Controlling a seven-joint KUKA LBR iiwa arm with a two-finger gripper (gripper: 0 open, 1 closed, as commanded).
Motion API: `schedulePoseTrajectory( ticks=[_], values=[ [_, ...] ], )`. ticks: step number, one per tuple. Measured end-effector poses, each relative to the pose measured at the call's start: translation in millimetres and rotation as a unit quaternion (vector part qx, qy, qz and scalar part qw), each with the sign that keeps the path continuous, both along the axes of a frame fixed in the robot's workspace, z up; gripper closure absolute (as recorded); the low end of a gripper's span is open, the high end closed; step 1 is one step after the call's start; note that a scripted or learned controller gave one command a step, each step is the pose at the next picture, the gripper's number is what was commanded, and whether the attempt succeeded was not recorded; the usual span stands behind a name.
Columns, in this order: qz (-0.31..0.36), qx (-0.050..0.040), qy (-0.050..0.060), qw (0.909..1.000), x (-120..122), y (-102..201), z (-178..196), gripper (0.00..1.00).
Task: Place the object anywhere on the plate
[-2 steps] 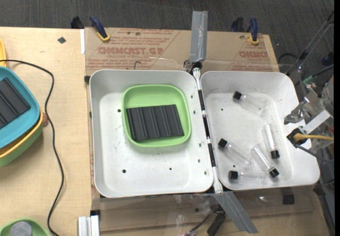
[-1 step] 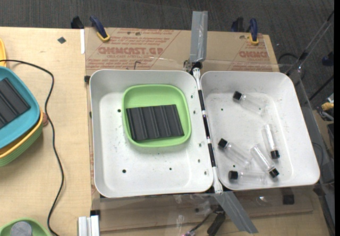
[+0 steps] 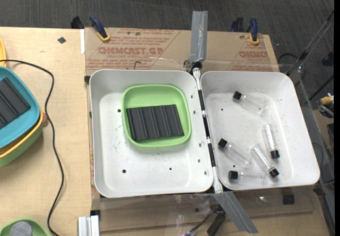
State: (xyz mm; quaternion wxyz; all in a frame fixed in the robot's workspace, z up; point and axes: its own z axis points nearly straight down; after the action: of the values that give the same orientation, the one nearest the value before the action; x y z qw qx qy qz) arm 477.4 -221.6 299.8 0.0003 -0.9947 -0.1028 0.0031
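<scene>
In right bin (image 3: 297, 123), clear black-capped vials (image 3: 264, 158)

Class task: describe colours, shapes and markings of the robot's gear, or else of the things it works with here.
Plate: light green, rounded square, raised rim, carrying a dark grey ribbed rectangular insert. Vials: clear tubes with black caps, lying in the right white bin.

Two white bins (image 3: 106, 176), one green plate (image 3: 155, 93), five clear vials (image 3: 270, 139).
</scene>
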Motion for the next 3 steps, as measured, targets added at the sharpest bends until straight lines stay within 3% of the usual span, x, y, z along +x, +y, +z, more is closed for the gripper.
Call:
schedulePoseTrajectory(
  ticks=[1,3],
  values=[
    [-0.002,0.0005,0.000,1.0000,-0.2,-0.1,-27.4,0.00],
    [-0.001,0.0002,-0.001,1.0000,0.0,-0.4,-9.8,0.00]
  ],
)
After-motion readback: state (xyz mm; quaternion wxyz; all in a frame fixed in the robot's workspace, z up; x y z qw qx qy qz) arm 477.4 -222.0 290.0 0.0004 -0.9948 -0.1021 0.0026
